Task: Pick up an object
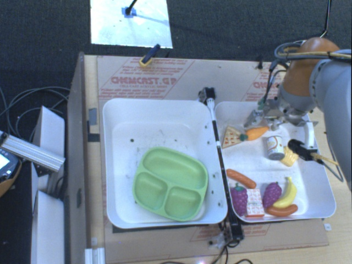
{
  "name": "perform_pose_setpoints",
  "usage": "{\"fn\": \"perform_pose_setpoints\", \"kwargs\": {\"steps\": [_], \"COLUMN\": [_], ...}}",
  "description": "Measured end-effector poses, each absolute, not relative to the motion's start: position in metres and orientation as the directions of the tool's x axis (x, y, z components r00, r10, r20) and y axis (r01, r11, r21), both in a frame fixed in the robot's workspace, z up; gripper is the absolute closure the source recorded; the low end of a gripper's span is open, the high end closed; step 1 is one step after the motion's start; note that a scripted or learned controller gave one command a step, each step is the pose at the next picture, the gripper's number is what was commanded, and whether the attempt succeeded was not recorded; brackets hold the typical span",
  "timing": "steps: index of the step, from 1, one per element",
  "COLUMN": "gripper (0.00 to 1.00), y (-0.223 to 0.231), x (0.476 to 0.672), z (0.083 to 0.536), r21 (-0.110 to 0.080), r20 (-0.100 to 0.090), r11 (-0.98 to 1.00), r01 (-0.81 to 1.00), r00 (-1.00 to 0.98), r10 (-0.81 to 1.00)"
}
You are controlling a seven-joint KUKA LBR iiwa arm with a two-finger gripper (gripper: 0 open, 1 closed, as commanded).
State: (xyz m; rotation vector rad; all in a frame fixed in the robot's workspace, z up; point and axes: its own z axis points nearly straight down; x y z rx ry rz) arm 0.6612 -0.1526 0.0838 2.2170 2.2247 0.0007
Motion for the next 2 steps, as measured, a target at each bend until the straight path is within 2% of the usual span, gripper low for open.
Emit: {"fn": "perform_pose_setpoints", "kwargs": {"steps": [1, 2], "gripper": [1.0, 1.0], "y": [-0.153, -0.068], "x": [0.663, 0.644], "z": [0.096, 0.187], "r21": [0.006, 0.007], "r20": [-0.002, 0.001], "r11": [0.006, 0.006], "r01": [1.0, 1.0], "r00": [-0.006, -0.006], "r10": [1.0, 1.0]}}
